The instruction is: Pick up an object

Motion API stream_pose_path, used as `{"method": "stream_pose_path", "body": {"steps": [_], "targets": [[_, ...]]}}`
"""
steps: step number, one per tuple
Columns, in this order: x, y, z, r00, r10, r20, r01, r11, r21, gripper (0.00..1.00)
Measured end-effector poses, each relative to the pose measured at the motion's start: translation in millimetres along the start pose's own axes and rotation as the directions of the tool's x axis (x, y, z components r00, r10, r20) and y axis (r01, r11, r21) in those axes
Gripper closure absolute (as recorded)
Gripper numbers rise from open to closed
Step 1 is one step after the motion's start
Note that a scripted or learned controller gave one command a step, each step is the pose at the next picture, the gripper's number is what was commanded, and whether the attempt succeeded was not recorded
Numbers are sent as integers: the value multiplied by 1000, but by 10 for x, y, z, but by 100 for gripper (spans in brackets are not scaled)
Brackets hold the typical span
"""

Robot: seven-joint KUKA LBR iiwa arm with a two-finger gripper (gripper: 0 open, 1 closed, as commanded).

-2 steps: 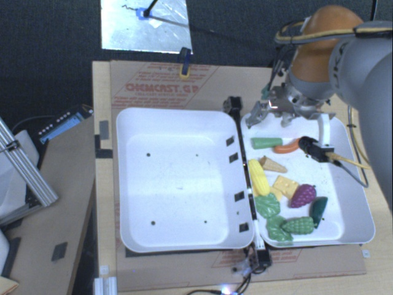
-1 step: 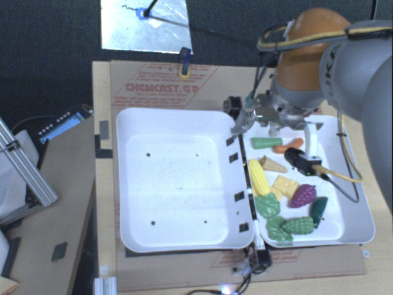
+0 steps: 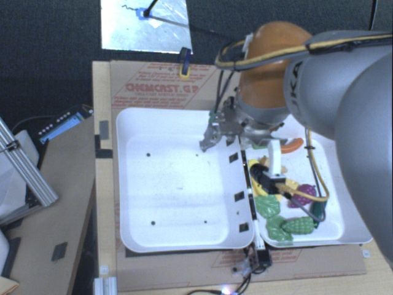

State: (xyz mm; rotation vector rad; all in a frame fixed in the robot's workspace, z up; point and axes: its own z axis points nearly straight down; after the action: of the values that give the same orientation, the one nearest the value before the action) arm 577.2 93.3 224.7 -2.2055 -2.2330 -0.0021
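Camera view shows the tool point(image 3: 210, 137) hanging over the left bin point(image 3: 172, 192), I cannot tell if it is clenched, and the green toy point(image 3: 293, 227) lies in the right bin point(image 3: 332, 219), so nothing looks picked up yet.

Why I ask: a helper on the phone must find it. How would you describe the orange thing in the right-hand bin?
Take the right bin of the two white ones, the one holding toys. At its far end, close under the arm, lies a small elongated orange piece. The green toys and purple toy nearer the camera differ; it alone is orange.
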Motion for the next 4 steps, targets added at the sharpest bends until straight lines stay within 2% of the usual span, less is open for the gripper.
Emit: {"method": "stream_pose_path", "body": {"steps": [1,2,3,4], "targets": [[-53,23,-112,1000,6,1,-6,1000,-4,100],[665,172,-1148,1000,1,-3,-1,1000,-15,100],[994,897,-1341,1000,5,1,-5,1000,-11,100],[1430,931,-1782,1000,4,0,-4,1000,-8,100]]}}
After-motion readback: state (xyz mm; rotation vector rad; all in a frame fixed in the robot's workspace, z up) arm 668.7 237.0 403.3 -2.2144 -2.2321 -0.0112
